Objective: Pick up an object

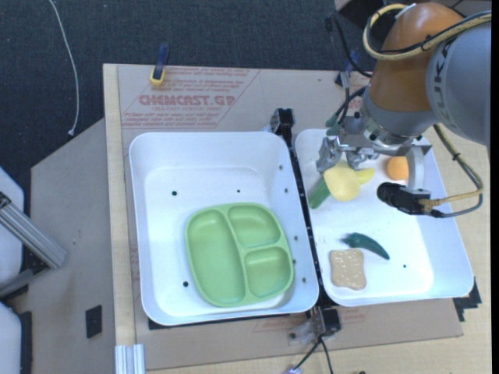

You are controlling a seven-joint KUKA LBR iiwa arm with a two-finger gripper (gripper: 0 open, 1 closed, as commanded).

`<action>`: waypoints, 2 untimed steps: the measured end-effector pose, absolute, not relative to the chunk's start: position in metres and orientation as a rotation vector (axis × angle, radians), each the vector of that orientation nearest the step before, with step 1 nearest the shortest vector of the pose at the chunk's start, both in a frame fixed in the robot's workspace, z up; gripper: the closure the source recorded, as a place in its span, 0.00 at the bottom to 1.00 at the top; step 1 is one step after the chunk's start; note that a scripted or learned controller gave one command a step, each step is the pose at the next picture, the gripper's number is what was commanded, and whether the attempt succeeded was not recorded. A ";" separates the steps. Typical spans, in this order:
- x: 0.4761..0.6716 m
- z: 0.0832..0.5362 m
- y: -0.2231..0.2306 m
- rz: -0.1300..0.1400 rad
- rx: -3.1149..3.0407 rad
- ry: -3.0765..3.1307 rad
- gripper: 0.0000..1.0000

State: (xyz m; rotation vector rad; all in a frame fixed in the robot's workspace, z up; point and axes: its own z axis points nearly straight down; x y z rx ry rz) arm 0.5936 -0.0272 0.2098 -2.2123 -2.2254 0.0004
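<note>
Several small objects lie in the right bin (448,275), and the likeliest pick is the yellow pear-shaped fruit (345,184), which sits near that bin's upper left corner, close against the divider between the two bins. The gripper (341,156) hangs right above this fruit, its metal fingers pointing down at the fruit's top; from this slanted view I cannot tell whether they are apart, together or touching it, so no hold can be claimed. A green leaf-like strip (318,195) lies just left of the fruit, at the bin wall. An orange ball (397,167) rests to the fruit's right, partly behind the wrist hardware. Further toward the camera from the fruit lie a dark green pepper (368,245) and, beyond it, a beige cracker-like piece (348,269), each well apart from the fruit and from the gripper. The fruit's place beside the wall probably leaves little room for a finger on that side.

Left of the fruit, across the divider, the left bin (156,170) holds a green divided plate (238,252). Both bins stand on a cardboard sheet (195,100) with red print, over dark carpet (195,14).
</note>
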 end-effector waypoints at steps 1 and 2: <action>0.591 0.205 0.027 0.002 -2.213 -2.224 1.00; 0.585 0.202 0.081 0.002 -2.212 -2.224 1.00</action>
